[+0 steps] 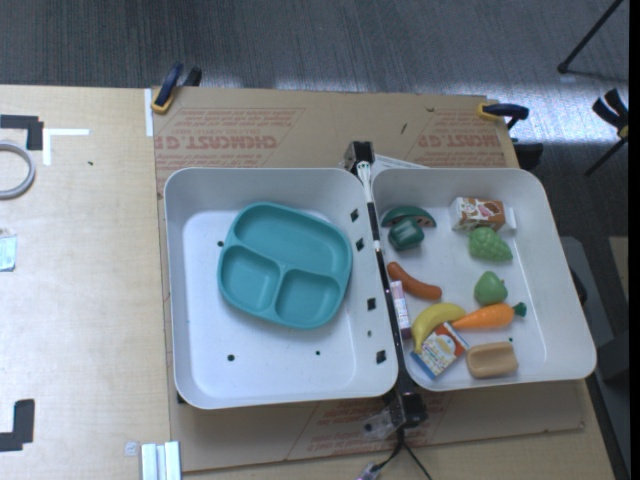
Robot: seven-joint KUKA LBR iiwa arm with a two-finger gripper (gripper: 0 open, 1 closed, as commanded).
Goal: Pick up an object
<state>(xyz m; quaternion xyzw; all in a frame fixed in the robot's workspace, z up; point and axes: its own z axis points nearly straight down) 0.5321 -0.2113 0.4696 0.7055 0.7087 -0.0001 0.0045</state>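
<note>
Claw state cannot be told; small orange plastic toy carrot (pixel 484 317) looks light, rigid, slippery: grip mid-body, across its width.

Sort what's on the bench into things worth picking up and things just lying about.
Candidates for picking, all in the right bin:
banana, carrot, sausage, two green vegetables, dark green item, two small packets, bread piece.

Lying about:
teal divided plate in the left bin, cardboard sheet, clamps, tape roll.
</note>
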